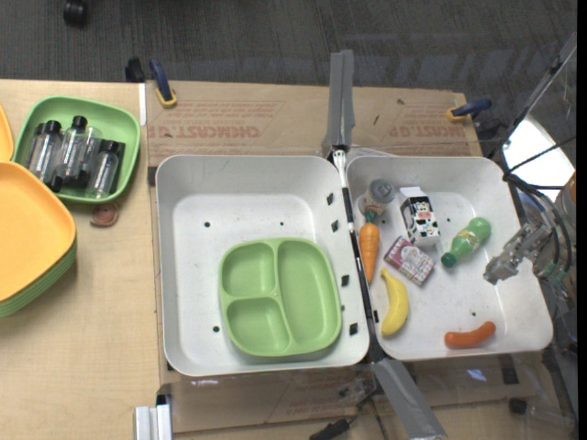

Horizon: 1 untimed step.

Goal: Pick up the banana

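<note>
The yellow banana lies in the right bin near its front left, curved, just below the orange carrot. My gripper hangs over the right side of that bin, well to the right of the banana and slightly farther back. Nothing is visibly held in it. A green bottle lies just to the gripper's left.
Also in the right bin are a pink packet, a white box, a grey cap and an orange-red sausage. The left bin holds a green divided plate. Orange plates and a green tray of bottles sit far left.
</note>
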{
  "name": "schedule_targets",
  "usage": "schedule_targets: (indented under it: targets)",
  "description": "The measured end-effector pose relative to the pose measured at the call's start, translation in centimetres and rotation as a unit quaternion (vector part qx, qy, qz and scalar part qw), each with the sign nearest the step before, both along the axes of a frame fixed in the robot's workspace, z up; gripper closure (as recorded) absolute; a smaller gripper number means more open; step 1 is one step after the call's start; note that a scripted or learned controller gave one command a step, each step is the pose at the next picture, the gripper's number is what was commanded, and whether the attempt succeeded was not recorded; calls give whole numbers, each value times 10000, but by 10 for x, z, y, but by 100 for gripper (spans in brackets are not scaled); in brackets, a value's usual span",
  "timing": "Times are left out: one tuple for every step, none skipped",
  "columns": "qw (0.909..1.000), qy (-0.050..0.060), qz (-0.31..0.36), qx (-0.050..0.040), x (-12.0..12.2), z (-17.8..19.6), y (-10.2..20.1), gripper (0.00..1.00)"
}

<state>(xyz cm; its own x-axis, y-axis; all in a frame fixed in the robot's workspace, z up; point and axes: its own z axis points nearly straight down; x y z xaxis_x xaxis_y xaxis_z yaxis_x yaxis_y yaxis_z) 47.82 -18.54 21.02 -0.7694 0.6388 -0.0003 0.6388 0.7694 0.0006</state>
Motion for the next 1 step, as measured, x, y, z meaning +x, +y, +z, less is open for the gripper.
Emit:
schedule_targets:
  targets:
    - [9920, -11, 1265, -4, 0, 17, -37, 100]
